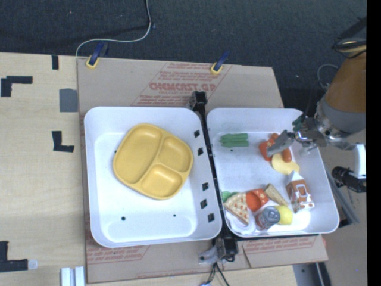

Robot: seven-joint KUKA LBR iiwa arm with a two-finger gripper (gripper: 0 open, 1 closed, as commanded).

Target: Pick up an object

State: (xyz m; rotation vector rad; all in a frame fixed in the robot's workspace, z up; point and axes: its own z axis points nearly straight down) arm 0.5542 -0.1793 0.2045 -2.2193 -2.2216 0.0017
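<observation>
Leave the left bin (90, 159) alone: holds just a yellow divided plate (153, 161), flat, broad and poor for a two-finger grasp. Work in the right bin (250, 170) instead, where the small toy foods lie.

Note first the green pod (234, 140), lying alone near that bin's far-left corner with bare floor all round; probably the easiest fallback target. Further right, find the orange-red piece (269, 148), with the gripper (286, 143) right over or against its right side and a yellow piece (284, 164) touching just below. Cannot tell whether the jaws stand wide, narrow, or on anything: too blurred and overlapped here. Cannot say that anything is held.

Treat the orange-red piece as the likely pick. Centre over it rather than over the seam with the yellow piece, or risk pinching both or nudging one away. Come down straight, close across the narrower width, and lift only once the piece sits squarely between the jaws. Keep clear of the bin's right wall, which is near.

Avoid the near-edge cluster for now: pizza slice (237, 207), red tomato (256, 199), tan wedge (275, 193), grey can (268, 217), yellow lemon (286, 217) and red-and-white carton (299, 196), all packed touching or nearly so, with little room for a clean descent.
</observation>
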